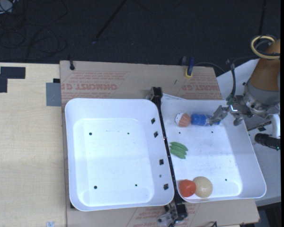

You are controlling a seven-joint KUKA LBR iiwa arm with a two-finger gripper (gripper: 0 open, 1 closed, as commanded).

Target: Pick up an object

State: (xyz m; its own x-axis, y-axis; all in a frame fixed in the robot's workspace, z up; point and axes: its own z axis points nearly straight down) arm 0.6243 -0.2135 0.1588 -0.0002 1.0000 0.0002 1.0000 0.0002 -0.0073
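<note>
- Camera view: the gripper (217,117) sits low at the far right of the right bin (236,164), and the blue object (198,119) lies just to its left, at its fingertips if not touching them.
- The blue object's long axis runs left to right, roughly in line with the arm's reach; an orange-and-white piece (182,120) rests against its left end.
- I cannot tell whether the fingers are spread or closed, and nothing shows clearly between them, so I judge no grasp made yet.
- The arm (262,86) comes in from the right over the bin's far right rim, its wrist tipped down and leftward toward the blue object.
- Further off lie a green pod (178,149) mid-bin, and a red ball (187,188) touching a cream ball (203,187) at the near wall.
</note>
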